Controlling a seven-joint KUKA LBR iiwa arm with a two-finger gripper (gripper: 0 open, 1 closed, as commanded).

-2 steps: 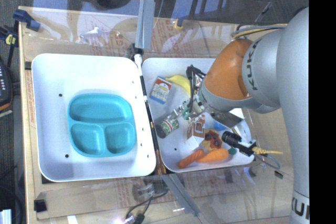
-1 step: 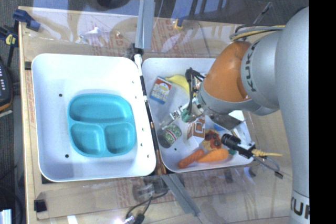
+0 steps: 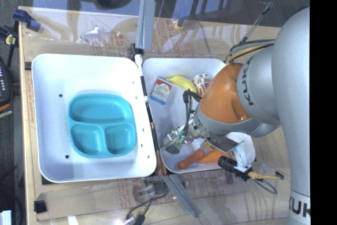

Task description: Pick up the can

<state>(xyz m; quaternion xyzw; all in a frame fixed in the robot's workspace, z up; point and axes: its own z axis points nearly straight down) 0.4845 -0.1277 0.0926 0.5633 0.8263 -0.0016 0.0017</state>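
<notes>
On the wooden bench [image 3: 73,34], two white bins, left bin [image 3: 47,113], right bin [image 3: 158,113]

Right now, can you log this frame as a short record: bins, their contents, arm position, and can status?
left bin: holds a blue divided tray
right bin: holds a small carton, a banana, a carrot
arm: reaches in from the right, low over the right bin, covering much of it
gripper: down inside the right bin, above the carrot
can: cannot be made out under the arm
grasp: nothing seen held
</notes>
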